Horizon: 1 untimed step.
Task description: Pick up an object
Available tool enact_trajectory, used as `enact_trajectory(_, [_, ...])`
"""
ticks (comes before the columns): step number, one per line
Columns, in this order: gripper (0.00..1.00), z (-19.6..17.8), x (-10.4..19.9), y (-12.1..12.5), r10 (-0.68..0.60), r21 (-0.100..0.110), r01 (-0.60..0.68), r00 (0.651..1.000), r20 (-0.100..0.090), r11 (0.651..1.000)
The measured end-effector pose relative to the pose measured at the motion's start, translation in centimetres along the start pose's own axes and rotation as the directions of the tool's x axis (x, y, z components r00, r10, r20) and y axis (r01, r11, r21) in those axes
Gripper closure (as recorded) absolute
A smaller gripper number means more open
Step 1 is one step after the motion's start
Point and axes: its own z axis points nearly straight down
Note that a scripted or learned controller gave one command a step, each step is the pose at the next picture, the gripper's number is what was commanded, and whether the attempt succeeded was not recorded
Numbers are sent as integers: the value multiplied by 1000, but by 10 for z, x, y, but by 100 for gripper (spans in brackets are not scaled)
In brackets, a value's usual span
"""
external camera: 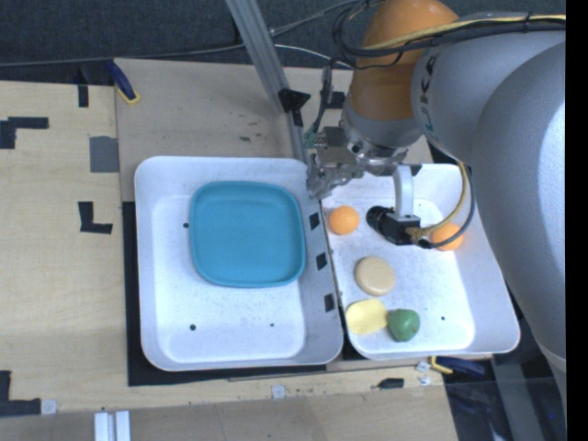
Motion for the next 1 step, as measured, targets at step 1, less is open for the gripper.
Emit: enact_trajectory(1, [100,-4,54,15,0,0,0,1000,0,1000])
